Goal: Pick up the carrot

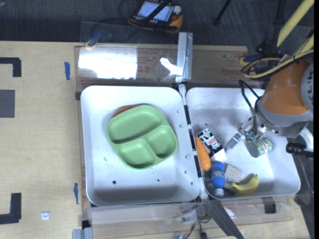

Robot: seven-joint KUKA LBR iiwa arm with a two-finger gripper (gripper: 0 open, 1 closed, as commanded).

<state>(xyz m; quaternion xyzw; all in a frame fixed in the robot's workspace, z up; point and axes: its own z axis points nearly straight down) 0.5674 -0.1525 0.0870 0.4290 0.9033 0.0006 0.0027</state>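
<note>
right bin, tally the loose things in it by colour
orange: 1, carrot
yellow: 1, banana
blue: 1, small blue toy
black and white: 1, patterned block
total: 4

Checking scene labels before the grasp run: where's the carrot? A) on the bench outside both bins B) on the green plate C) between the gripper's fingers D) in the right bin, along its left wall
D. The carrot lies in the right bin, against its left wall beside the divider, apart from the gripper.
</note>
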